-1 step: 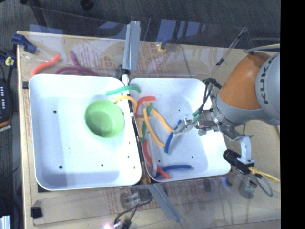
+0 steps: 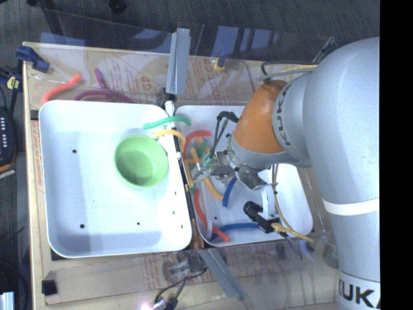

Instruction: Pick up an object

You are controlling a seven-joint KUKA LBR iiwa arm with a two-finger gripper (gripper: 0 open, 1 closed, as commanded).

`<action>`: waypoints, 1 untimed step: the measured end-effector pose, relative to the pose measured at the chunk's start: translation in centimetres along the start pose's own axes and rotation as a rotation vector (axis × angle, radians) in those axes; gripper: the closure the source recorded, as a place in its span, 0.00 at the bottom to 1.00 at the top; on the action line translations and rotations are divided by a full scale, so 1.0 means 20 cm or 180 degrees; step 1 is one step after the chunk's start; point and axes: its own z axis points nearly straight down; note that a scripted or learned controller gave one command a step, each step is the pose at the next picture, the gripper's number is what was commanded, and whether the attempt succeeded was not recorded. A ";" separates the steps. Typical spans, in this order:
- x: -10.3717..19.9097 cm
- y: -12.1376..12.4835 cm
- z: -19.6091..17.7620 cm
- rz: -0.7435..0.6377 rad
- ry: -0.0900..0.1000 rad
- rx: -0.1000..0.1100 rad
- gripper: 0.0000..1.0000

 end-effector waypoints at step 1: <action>0.01 0.00 -0.05 -0.0018 0.0013 0.0018 1.00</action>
